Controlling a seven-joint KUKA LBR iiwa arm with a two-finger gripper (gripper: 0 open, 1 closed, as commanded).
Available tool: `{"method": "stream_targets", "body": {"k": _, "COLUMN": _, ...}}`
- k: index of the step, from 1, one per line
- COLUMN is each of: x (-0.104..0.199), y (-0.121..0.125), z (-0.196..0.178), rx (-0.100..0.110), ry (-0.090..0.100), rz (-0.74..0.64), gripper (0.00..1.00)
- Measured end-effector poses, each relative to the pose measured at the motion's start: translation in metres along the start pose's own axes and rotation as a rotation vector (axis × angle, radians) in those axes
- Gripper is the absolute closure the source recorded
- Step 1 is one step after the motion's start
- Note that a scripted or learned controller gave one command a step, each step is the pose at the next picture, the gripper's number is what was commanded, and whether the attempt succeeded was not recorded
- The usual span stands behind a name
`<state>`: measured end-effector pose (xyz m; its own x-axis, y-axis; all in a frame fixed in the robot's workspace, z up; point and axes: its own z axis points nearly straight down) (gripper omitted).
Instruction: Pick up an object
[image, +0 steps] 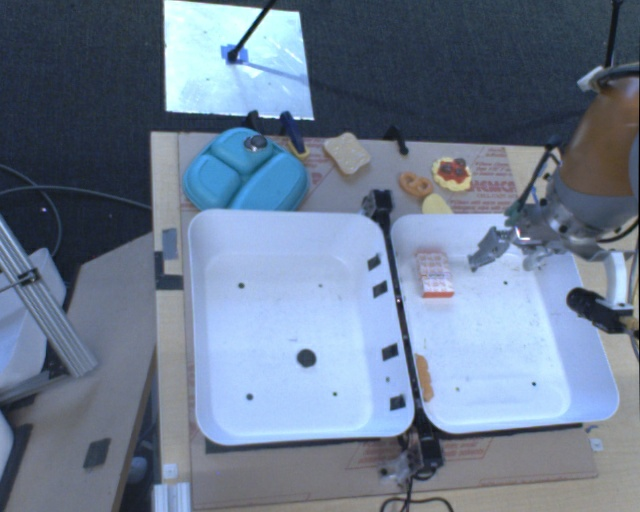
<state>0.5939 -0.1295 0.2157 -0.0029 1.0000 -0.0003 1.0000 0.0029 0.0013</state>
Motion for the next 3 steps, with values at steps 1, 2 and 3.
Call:
{"method": "stream_targets", "body": {"k": 1, "x": -0.078, "y": 0.076, "z": 0.133, "rx": -0.003, "ry": -0.002, "rz": 0.0, "gripper": 0.0}}
{"method": "stream_targets", "body": {"k": 2, "x": -0.076, "y": 0.077, "z": 0.115, "rx": -0.008, "ry": -0.004, "rz": -0.003, "gripper": 1.0}}
{"method": "stream_targets", "body": {"k": 3, "x": -0.013, "y": -0.065, "z": 0.126, "rx": -0.011, "ry": -0.002, "rz": 0.003, "gripper": 1.0}}
